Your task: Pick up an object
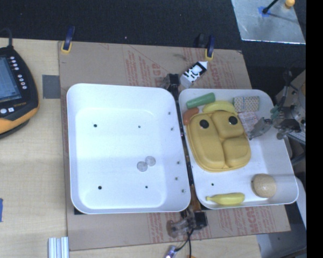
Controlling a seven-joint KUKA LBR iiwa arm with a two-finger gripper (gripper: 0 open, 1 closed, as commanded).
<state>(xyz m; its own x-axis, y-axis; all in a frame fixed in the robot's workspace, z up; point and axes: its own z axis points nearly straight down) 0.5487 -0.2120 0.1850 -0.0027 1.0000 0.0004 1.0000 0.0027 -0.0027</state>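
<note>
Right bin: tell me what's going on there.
The gripper sits at the right bin's far edge, beside the yellow toy, with nothing seen between its fingers. A banana, a round beige ball and a green piece lie untouched. The left bin holds two small discs.

At the right edge of the camera view, the gripper point(257, 129) is a small assembly of grey and silvery metal parts with thin, pale fingers. Dark, angular pieces and a touch of green sit among the metal behind them. The detail is too fine and blurred to make out screws or markings.
</note>
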